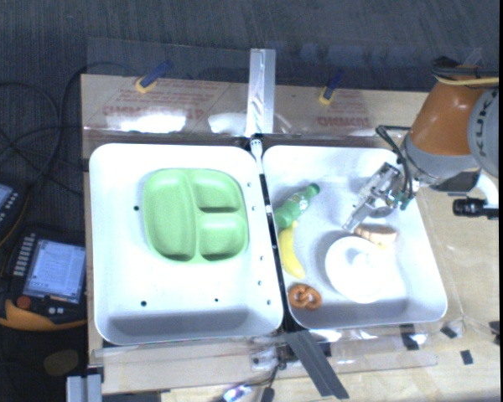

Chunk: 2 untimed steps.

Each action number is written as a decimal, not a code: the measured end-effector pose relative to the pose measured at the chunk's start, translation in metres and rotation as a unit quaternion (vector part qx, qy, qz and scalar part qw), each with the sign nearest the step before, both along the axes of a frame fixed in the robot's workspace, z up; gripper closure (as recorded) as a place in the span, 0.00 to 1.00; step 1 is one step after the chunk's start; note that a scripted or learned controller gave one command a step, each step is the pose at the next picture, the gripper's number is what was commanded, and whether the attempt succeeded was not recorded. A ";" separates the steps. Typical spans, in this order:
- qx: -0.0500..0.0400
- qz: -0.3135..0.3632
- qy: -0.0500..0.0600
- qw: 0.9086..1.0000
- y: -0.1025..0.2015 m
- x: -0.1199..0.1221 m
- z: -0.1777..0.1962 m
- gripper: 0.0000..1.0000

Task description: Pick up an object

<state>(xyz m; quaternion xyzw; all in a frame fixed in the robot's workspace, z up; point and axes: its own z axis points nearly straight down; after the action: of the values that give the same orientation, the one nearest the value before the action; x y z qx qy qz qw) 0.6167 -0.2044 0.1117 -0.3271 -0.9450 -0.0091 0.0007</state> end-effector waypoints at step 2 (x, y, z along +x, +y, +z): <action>-0.007 -0.216 -0.002 0.976 0.000 0.033 -0.022 0.00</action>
<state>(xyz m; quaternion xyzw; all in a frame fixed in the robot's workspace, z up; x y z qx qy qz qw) 0.6495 -0.2042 0.0896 -0.5232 -0.8522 -0.0026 -0.0056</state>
